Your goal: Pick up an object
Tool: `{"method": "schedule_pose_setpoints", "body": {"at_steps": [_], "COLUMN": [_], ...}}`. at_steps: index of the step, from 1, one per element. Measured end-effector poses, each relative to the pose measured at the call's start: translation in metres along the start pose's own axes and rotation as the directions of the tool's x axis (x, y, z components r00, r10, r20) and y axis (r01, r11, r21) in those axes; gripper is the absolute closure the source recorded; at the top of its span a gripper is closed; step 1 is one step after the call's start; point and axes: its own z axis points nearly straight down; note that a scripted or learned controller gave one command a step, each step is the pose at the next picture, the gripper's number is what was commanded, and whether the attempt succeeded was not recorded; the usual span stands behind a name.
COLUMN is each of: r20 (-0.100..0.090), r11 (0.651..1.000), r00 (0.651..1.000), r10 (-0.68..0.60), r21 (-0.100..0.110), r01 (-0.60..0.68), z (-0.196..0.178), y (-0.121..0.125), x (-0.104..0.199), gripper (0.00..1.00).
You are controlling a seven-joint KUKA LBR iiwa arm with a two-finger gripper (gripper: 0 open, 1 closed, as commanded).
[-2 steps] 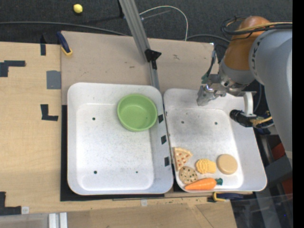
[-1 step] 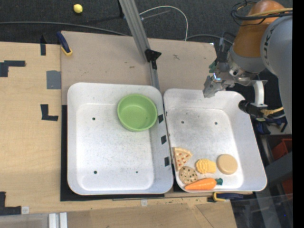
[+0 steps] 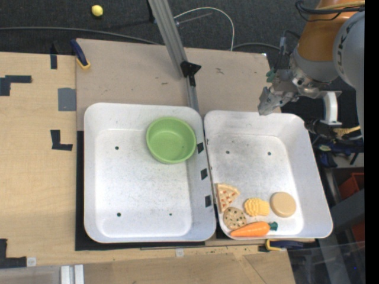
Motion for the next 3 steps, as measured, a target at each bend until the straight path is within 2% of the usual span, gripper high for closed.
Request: {"method": "schedule_pose_setpoints", "body": {"at_steps": [1,3], "r20": [-0.002,-0.001], "r11": [1.000,1.000], "r00": [1.000,1.000], "r10": [-0.005,-0.005], "r21": [0.003,0.006], "r01": [0.005,0.005], "z": [-0.008,0.014], "y": [-0.004,0.001], "x": [0.053,0.153], "gripper": [1.00,1.00]}}
